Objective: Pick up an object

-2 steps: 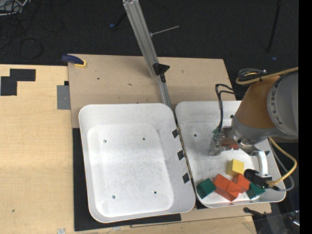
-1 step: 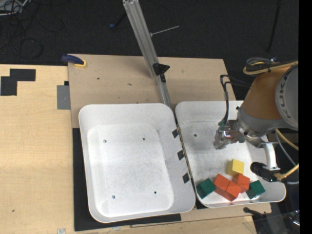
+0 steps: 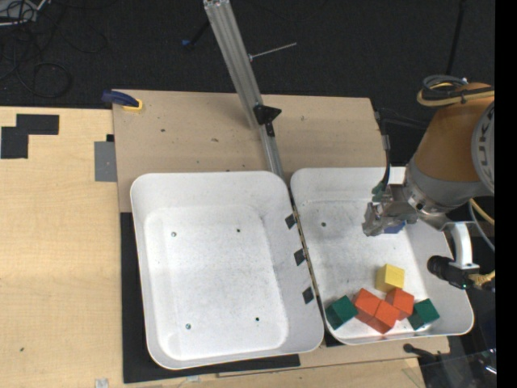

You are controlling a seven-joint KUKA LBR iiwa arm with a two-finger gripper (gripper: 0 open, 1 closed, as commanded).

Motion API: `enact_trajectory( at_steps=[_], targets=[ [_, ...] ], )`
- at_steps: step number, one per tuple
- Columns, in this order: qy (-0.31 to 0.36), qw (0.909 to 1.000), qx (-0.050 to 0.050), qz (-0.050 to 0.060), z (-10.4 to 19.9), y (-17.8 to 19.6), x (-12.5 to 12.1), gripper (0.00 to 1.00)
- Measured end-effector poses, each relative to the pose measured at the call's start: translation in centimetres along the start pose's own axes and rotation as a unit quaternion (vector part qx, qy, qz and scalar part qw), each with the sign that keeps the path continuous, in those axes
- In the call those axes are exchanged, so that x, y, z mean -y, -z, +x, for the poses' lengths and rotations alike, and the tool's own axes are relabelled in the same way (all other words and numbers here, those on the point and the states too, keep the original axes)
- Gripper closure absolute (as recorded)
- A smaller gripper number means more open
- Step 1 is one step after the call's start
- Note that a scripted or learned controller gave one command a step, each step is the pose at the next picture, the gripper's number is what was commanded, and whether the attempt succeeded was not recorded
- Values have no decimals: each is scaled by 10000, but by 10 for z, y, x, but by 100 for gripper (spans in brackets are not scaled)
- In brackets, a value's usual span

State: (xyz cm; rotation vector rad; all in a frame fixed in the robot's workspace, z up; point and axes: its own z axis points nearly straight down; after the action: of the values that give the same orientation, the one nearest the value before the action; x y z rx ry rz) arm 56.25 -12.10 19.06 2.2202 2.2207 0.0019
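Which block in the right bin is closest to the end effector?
The yellow block. It sits at the top of the cluster, just below the end effector; the orange blocks and the two green blocks lie further toward the bin's front edge.

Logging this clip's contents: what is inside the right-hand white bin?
The right-hand white bin holds a yellow block, orange blocks and two green blocks near its front edge. The gripper hangs over the bin; something blue shows beside it, mostly covered.
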Motion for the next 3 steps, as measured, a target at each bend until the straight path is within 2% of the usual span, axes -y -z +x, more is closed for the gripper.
enact_trajectory(
  at_steps=[1,2,3],
  targets=[
    [1,10000,2,-3,-1,42,-3,100],
    [17,10000,-15,34,50,32,15,100],
    [18,10000,-13,33,96,25,21,100]
  ],
)
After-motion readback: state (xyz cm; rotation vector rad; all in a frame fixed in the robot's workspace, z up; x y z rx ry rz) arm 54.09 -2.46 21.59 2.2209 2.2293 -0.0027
